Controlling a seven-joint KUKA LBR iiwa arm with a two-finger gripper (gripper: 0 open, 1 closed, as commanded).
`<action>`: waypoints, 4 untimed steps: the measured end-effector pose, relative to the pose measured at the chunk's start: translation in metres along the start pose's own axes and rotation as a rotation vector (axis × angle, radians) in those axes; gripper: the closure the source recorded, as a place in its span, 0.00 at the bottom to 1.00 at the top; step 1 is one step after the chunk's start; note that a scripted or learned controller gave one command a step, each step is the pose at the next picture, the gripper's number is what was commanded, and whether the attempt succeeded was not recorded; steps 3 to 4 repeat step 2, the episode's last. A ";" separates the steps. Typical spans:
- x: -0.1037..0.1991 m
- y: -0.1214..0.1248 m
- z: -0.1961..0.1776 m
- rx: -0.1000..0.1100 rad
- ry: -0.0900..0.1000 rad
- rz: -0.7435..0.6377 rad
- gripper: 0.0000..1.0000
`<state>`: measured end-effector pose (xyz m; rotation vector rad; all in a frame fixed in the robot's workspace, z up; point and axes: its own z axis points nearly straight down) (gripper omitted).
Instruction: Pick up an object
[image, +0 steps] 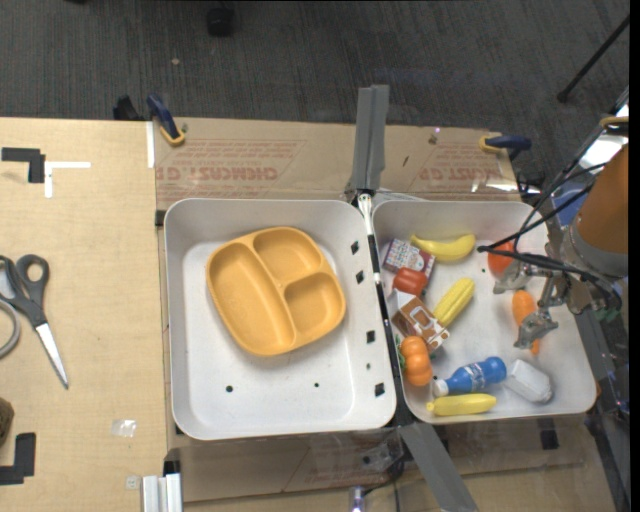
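Two bins (180, 330), fingers (540, 325) over carrot (522, 303)

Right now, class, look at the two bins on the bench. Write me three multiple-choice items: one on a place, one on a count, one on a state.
1. Where does the orange divided plate lie?
A. in the left bin
B. in the right bin
C. on the wooden bench

2. How many compartments does the plate have?
A. two
B. three
C. five

3. How does the blue and white bottle lie?
A. upright
B. on its side
C. on the plate

Answers:
1 A: the plate rests on the floor of the left bin.
2 B: its ridges mark off three hollows.
3 B: the bottle lies flat in the right bin, between the yellow corn and a yellow piece at the near wall.
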<state>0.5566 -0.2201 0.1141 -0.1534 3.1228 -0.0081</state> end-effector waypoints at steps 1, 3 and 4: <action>-0.004 -0.002 0.022 -0.005 0.010 0.009 0.00; -0.006 -0.002 0.011 -0.003 0.005 0.008 1.00; -0.006 -0.002 0.011 -0.003 0.005 0.008 1.00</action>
